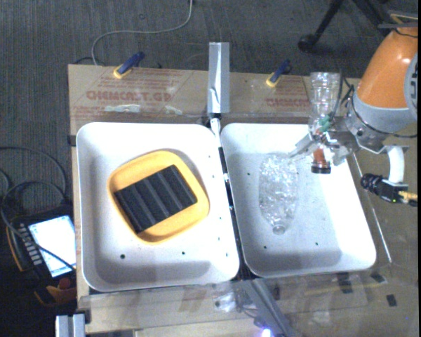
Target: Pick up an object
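A crumpled clear plastic bottle (278, 192) lies in the middle of the right bin (351, 248). A yellow pad with a black ribbed top (158, 196) lies in the left bin (98, 258). My gripper (318, 144) hangs over the far right part of the right bin, up and to the right of the crumpled bottle and apart from it. A second clear plastic piece (323, 93) stands just above the gripper at the bin's far rim; whether it is held is unclear. A small brown-orange item (320, 162) shows right under the gripper.
A metal divider post (218, 83) rises between the two bins at the back. Blue clamps (128, 64) hold the cardboard behind the bins. A tablet (49, 241) lies left of the bench.
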{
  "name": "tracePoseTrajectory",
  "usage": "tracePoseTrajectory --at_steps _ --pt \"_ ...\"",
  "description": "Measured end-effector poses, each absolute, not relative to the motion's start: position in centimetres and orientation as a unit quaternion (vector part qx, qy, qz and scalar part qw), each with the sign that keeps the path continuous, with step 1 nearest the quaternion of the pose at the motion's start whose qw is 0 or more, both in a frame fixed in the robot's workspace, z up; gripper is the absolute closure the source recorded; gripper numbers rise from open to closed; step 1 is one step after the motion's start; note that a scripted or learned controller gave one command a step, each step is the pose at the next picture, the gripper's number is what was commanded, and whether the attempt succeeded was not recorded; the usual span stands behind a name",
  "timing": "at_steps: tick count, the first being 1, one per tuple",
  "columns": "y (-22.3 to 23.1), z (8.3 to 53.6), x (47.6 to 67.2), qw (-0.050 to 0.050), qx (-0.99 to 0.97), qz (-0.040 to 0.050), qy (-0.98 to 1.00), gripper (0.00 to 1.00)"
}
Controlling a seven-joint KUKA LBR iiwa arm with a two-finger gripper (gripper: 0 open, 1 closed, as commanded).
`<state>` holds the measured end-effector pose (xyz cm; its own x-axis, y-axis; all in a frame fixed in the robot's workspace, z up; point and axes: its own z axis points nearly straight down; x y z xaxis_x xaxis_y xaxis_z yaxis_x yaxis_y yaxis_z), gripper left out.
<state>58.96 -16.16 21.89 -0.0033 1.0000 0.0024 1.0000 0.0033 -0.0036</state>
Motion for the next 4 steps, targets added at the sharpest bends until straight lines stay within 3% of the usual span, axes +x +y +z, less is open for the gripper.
tracePoseTrajectory --at_steps 1,2,3,4 --pt "-21.7 13.3 63.6 0.001 -0.644 0.0009 -0.765 0.0" --pt "-21.1 9.5 67.1 0.014 -0.63 -0.0027 -0.777 0.0" --pt "-20.9 10.4 67.0 0.017 -0.628 0.0003 -0.778 1.0" --pt "-21.6 10.9 66.4 0.009 -0.58 0.0013 -0.815 1.0"
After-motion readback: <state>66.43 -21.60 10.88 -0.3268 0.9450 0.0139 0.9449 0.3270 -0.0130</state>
